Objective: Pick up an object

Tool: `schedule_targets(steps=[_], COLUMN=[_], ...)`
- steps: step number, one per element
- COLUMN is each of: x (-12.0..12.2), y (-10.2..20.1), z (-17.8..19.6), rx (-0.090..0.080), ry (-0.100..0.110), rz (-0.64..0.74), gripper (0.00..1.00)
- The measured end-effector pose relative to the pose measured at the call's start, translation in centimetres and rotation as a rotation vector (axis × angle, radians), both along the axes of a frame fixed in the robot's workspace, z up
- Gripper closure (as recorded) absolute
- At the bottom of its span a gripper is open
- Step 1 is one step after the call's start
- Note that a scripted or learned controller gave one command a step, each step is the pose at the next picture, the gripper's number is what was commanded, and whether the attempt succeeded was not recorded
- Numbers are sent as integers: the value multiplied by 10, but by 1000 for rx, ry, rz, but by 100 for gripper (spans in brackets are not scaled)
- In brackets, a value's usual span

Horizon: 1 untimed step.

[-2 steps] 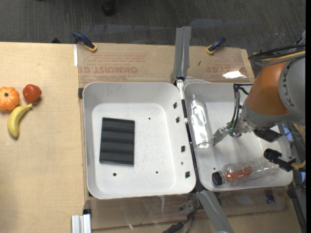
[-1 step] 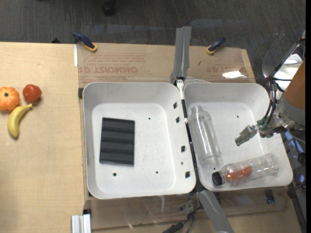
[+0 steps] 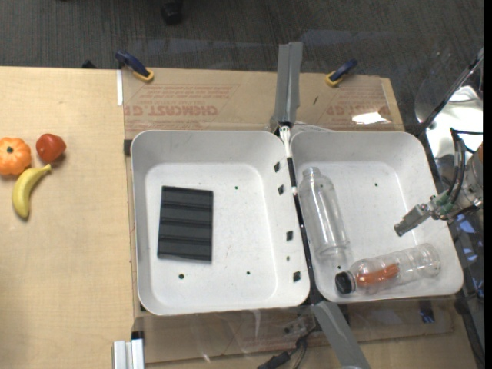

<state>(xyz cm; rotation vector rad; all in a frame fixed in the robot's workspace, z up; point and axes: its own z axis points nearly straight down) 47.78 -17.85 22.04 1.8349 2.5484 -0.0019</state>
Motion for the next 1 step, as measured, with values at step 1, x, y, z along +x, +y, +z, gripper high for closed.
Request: schedule_targets(steps=[1], x=[26], y=[-8], z=[47], rx=[0], ry=[0], rz=[-42], gripper=[0])
